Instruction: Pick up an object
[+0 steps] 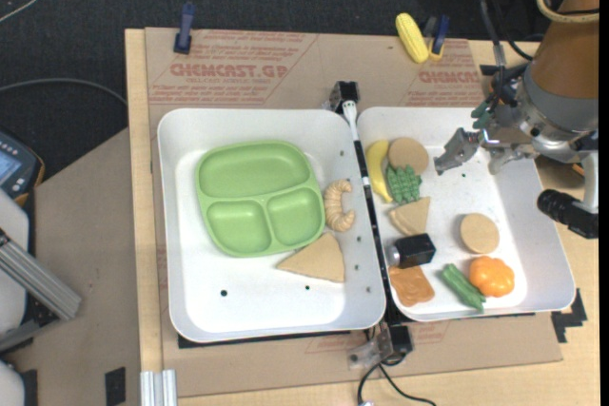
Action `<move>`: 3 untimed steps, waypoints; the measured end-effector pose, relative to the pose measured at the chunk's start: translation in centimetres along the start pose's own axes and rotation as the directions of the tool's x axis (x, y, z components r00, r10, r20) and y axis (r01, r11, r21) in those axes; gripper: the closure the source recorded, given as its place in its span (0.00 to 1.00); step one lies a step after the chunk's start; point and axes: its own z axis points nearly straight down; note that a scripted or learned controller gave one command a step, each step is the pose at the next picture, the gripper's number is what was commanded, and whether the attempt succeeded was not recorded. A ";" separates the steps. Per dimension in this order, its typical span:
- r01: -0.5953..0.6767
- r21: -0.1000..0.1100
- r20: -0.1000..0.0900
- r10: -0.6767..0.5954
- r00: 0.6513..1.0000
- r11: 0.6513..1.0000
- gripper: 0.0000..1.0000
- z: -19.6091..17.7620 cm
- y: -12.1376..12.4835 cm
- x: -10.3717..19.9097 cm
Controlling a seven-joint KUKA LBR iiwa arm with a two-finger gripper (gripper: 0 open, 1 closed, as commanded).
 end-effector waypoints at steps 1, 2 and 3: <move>0.007 0.000 -0.002 -0.007 1.000 1.000 0.00 -3.6 -3.1 7.3; -0.002 0.016 -0.002 0.002 1.000 1.000 0.00 7.3 -7.4 7.2; 0.007 -0.020 -0.003 -0.007 1.000 1.000 0.00 -15.3 -6.8 12.3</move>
